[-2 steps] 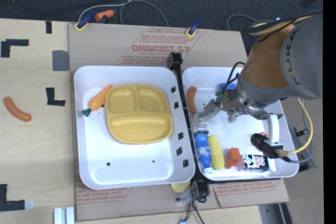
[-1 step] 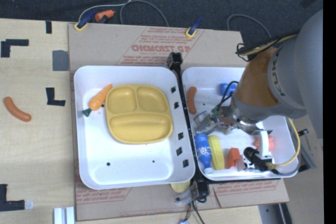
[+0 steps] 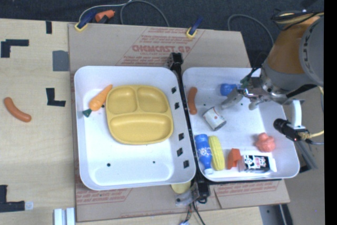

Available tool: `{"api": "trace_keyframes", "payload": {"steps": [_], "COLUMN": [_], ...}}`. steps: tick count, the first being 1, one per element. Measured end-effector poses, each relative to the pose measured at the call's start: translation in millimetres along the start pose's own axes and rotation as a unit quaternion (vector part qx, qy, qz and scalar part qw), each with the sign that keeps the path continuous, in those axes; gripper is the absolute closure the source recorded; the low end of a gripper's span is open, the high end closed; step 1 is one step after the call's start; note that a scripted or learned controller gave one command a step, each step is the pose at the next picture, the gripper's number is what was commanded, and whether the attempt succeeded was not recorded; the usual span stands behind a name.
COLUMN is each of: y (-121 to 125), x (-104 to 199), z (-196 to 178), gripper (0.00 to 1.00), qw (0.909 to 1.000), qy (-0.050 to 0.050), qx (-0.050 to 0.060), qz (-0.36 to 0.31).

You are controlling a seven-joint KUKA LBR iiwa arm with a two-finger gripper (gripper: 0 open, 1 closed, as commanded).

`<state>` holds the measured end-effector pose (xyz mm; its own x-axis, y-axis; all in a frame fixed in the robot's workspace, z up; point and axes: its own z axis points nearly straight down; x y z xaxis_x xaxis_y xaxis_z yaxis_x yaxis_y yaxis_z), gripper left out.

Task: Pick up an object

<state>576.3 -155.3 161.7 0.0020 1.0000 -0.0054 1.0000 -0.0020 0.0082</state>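
Note:
My gripper (image 3: 243, 101) hangs over the back of the right bin (image 3: 287, 137), open, with nothing between its fingers. A small blue object (image 3: 227, 89) lies just left of its left finger, close to it. A grey can (image 3: 214, 118) lies on its side a little in front and to the left. Along the bin's front lie a blue bottle (image 3: 201, 151), a yellow corn cob (image 3: 216, 152), a small orange piece (image 3: 233, 158) and a black-and-white carton (image 3: 258, 163). A pink lump (image 3: 265, 142) sits at the right, and a brown sausage (image 3: 192, 100) lies by the left wall.
The left bin (image 3: 131, 168) holds a yellow divided plate (image 3: 139, 114) and a toy carrot (image 3: 98, 98). Another sausage (image 3: 17, 109) lies on the bench at far left. The arm's grey and orange body (image 3: 295, 58) looms over the right bin's back right corner.

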Motion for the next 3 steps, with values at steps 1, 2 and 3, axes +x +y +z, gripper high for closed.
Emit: {"api": "trace_keyframes", "payload": {"steps": [1, 2, 3], "y": [46, -31, 73], "x": [32, 60, 27], "z": [80, 38, 31], "gripper": [0.0, 0.0, 0.0], "qw": [1.0, 1.0, 1.0], "qy": [0.001, 0.003, 0.001], "qx": [0.003, 0.005, 0.0], "qz": [-0.003, -0.001, -0.003]}}
